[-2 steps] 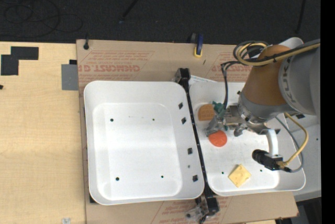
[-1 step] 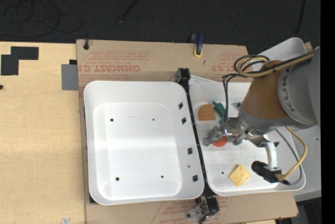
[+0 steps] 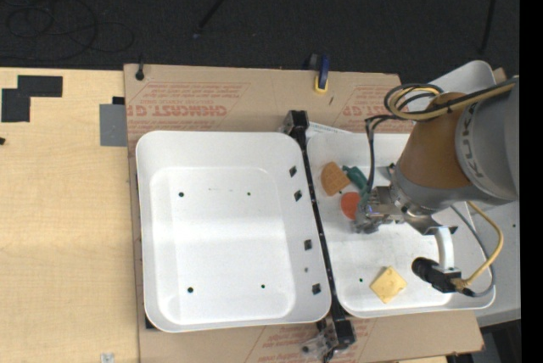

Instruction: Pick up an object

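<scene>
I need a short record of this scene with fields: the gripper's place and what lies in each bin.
gripper: over the right bin, arm entering from the right
red object: just left of the gripper
green object: above the red one in the view
tan piece: left of the green object
yellow block: apart, near the front rim
left bin: no loose things seen

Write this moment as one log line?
tool over right white bin | beside small red round object | yellow square block apart

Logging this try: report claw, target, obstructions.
Claw down in right bin, beside red piece. Hold unconfirmed. Green piece and tan piece crowd close; yellow block lies apart.
</scene>
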